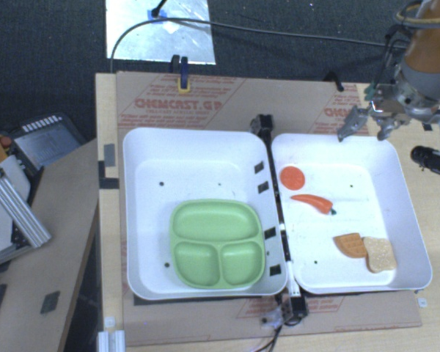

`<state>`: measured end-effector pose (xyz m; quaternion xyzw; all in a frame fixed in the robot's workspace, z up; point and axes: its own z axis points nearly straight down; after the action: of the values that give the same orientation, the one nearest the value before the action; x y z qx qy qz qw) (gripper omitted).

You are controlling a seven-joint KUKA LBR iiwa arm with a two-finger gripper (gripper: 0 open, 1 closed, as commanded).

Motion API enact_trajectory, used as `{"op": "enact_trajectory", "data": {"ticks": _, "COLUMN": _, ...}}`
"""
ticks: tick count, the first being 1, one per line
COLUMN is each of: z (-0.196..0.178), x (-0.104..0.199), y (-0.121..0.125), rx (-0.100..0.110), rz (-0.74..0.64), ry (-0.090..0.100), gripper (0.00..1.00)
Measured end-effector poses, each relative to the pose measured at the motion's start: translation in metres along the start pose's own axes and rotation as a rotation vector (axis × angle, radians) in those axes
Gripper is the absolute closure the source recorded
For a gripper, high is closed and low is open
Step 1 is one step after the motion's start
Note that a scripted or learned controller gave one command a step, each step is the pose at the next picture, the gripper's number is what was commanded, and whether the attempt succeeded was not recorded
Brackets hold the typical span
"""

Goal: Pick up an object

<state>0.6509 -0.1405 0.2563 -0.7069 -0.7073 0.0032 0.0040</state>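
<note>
Tabletop (pixel 73 196) edge at far left, crowded with a dark device (pixel 48 144) and a slanting metal rail (pixel 13 200), both partly cut off by the frame. Next, left bin (pixel 143 152) with raised white rim, wide bare floor along its back half, green divided tray (pixel 217 242) sitting toward the front right, close to the front wall and just beside the central divider. Black clips (pixel 268 196) down the seam where the two bins meet. Right bin (pixel 396 196) roomier: round red slice (pixel 292 177) near the back left, just beside the seam; orange-red pepper (pixel 312 203) lying slantwise just in front of it, apart from the slice; brown bread-like piece (pixel 350 245) and pale toast-like piece (pixel 380 254) touching each other near the front right, close to the rim. Open white floor across the back right and the middle of this bin. Arm (pixel 429 46) entering at upper right, orange band partly cropped by the frame top, wrist tilted down toward the back right corner of the right bin. Gripper (pixel 367 125) hovering over that back rim, well apart from every item, fingers (pixel 350 125) spread apart, nothing between them. Fingertip detail blurred and hard to make out against the cardboard (pixel 205 97) beneath.
</note>
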Motion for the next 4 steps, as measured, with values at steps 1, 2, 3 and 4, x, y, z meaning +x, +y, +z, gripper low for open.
{"op": "enact_trajectory", "data": {"ticks": 1, "z": -0.008, "x": 0.0, "y": 0.002, "rx": -0.012, "rz": -0.002, "ry": -0.002, "gripper": 0.0}}
{"op": "enact_trajectory", "data": {"ticks": 2, "z": 0.053, "x": -0.001, "y": 0.002, "rx": -0.011, "rz": -0.001, "ry": -0.002, "gripper": 0.0}}
{"op": "enact_trajectory", "data": {"ticks": 3, "z": 0.096, "x": 0.004, "y": 0.008, "rx": -0.01, "rz": -0.004, "ry": -0.001, "gripper": 0.0}}
{"op": "enact_trajectory", "data": {"ticks": 4, "z": 0.147, "x": -0.006, "y": 0.006, "rx": -0.011, "rz": -0.001, "ry": -0.002, "gripper": 0.0}}
